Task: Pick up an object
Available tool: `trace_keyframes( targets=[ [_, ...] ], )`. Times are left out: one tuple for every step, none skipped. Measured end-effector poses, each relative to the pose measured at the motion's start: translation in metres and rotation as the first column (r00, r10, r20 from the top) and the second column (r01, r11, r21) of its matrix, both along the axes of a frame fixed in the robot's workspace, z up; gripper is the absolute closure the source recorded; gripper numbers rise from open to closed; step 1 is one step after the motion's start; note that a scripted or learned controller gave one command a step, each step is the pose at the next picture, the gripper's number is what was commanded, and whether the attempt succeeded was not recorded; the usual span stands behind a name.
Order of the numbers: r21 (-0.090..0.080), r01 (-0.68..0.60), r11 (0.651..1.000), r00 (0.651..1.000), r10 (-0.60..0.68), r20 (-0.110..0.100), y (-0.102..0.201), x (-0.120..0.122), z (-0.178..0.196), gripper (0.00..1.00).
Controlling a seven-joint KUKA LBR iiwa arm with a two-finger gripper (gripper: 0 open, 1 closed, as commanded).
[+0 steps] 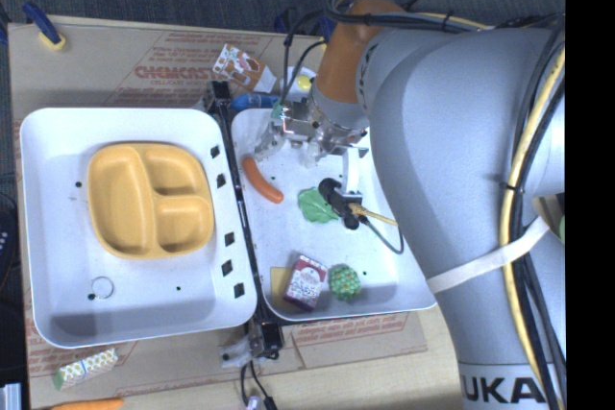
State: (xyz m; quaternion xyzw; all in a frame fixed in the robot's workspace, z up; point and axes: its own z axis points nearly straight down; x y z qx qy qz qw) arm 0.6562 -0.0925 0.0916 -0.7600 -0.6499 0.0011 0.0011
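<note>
The right bin [408, 288] holds an orange carrot-like stick [261, 179] near its left wall. A green leafy piece [313, 205] lies in its middle. At its front are a red box [307, 281] and a green bumpy ball [346, 282]. My gripper [286, 152] hangs over the back of this bin, just right of and above the orange stick. Its fingers look spread, with nothing between them. A yellow flat piece [278, 280] peeks out from under the red box.
The left bin [38, 235] holds a yellow divided tray [149, 198]. A small printed carton [236, 64] and a blue item [253, 100] lie on the cardboard behind the bins. A wrapped candy [86, 366] lies in front of the left bin.
</note>
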Motion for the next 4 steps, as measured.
trace_keyframes(
  targets=[
    [0.0,-0.191,0.982,0.982,0.191,0.001,0.065,0.0,0.101,0.0],
    [0.001,-0.173,0.985,0.985,0.173,-0.001,0.067,-0.066,0.1,0.0],
    [0.001,-0.388,0.922,0.922,0.388,0.0,-0.006,-0.049,0.063,0.0],
    [0.001,-0.219,0.976,0.976,0.219,0.005,-0.006,-0.039,0.004,0.0]
  ],
)
